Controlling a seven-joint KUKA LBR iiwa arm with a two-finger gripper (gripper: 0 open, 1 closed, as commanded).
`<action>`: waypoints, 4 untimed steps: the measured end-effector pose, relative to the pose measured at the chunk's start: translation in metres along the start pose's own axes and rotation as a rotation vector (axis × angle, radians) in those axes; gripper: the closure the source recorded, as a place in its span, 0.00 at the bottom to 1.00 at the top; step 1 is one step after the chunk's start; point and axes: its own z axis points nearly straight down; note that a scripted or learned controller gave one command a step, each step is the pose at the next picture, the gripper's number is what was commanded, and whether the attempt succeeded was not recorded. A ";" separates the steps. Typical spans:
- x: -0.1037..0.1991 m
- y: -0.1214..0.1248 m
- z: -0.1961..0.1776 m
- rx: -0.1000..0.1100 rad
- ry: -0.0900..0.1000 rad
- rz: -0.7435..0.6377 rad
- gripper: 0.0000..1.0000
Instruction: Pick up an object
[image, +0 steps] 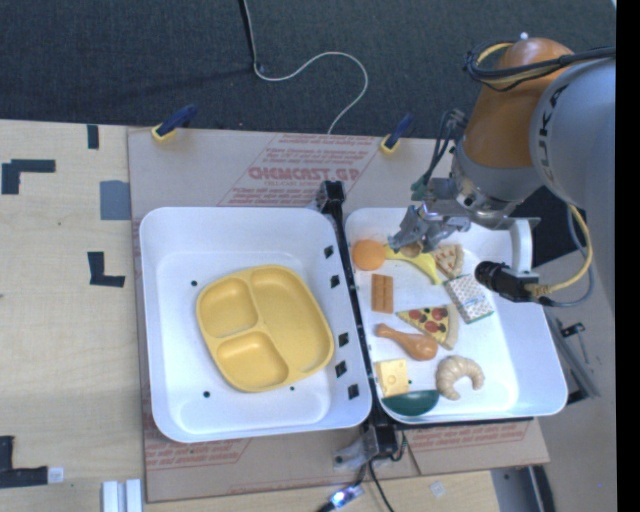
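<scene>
Now we see the claw low in the far part of the right bin, just over the banana and beside the orange. We cannot tell how the claw is set. Nothing is lifted yet. All the toy food lies in the right bin. The yellow plate sits in the left bin. The pick is not done.

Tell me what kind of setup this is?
Likely a robot pick-and-place test bench in a lab: two white bins clamped on cardboard, a yellow divided plate in one, toy food like a pizza slice and croissant in the other.
</scene>
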 end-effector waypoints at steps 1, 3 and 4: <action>-0.006 0.017 0.007 -0.001 -0.001 0.003 1.00; -0.008 0.016 0.009 -0.001 -0.002 0.004 1.00; 0.000 0.006 -0.001 0.000 0.000 0.004 1.00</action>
